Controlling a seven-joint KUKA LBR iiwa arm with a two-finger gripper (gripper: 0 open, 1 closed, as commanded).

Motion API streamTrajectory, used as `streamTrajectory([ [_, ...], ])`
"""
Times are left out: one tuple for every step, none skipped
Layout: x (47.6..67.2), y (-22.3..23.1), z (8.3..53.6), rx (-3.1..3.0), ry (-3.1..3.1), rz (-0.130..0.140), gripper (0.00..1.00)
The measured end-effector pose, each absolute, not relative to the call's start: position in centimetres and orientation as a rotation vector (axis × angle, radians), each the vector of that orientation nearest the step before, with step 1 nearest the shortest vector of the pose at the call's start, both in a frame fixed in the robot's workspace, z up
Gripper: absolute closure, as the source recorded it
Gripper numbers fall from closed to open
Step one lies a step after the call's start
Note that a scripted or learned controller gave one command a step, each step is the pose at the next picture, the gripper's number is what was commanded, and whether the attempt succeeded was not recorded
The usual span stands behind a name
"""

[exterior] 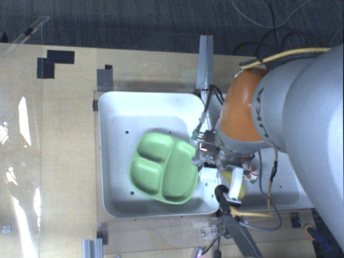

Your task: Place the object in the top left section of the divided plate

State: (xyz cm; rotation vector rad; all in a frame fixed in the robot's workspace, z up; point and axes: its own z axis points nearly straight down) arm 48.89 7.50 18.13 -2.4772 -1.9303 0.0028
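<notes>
On the far left of the pale wooden worktop [59, 144], a sheet of clear plastic catches bright reflections, and two black tape marks [54, 62] lie near the upper edge, against the dark carpet [134, 9] beyond. Further right sits the left shallow white bin [115, 117], squarish with rounded corners, and inside it, toward its lower right, rests a light green divided plastic plate [164, 168] with three compartments: two smaller ones on its left side and one long one on its right, the whole plate turned slightly askew. Its compartments look bare green. Just beside the plate's right rim, over the divide between the two bins, hangs the pincer [207, 153], a small cluster of metal and dark parts with a tiny red light; whether its fingers are spread or pressed together cannot be told from this slant. Below and right of it, a pale yellow object [236, 184] lies in the right white bin [285, 192], partly hidden by the wrist and cables, and it cannot be told whether the pincer touches it. Above rises the orange band [242, 114] of the arm, and the broad grey arm [306, 133] fills the right side, with black and yellow cables looping around it.
</notes>
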Motion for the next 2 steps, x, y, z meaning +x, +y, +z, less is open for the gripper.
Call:
streamTrajectory([
  [48.8, 2.7, 18.2, -2.672, -1.653, 0.002, 1.00],
  [49.3, -4.5, 18.2, -2.777, -1.467, 0.003, 1.00],
])
